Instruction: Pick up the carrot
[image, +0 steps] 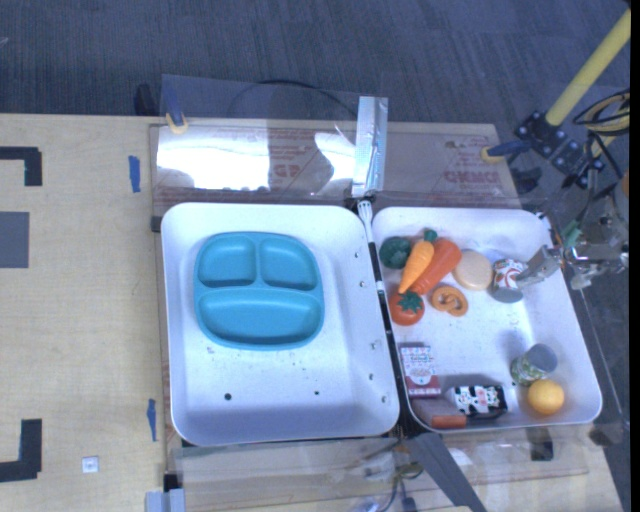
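One carrot (417, 265) lies aslant in the right bin's (585, 350) far-left corner, leaf end up, well left of the tool (535, 266), whose opening I cannot tell.

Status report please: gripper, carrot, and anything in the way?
Gripper at right bin's right edge, holding nothing seen. Carrot in right bin's upper left, untouched. Crowded: tomato below, broccoli beside.

The divided blue plastic plate (260, 288) lies in the left white bin (190, 400), while in the right white bin (580, 345) the orange toy carrot (417, 264) lies at the far left, the round orange fruit (545, 397) at the near right.
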